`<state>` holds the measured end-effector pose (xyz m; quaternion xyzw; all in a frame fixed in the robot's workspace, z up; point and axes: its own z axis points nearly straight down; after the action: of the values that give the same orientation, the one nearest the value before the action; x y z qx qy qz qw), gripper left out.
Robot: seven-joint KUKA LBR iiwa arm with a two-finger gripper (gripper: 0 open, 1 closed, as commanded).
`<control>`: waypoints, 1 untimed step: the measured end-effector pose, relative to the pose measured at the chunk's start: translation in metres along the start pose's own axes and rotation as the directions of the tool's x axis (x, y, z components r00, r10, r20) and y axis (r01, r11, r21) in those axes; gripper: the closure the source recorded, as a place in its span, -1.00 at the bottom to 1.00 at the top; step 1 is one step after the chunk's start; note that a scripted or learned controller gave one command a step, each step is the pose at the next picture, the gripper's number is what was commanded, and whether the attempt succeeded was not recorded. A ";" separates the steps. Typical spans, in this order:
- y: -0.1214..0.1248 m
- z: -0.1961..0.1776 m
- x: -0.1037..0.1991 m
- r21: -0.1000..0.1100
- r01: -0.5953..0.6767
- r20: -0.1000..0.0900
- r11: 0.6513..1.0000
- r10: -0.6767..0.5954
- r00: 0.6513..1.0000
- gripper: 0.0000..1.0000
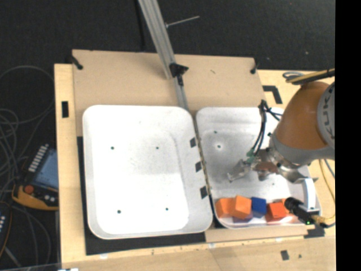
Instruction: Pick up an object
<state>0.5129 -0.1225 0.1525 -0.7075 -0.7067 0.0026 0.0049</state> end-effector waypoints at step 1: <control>-0.012 0.023 0.025 -0.008 0.004 0.002 1.000 -0.004 1.000 -1.00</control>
<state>0.5005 -0.0974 0.1298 -0.7062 -0.7080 0.0006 0.0012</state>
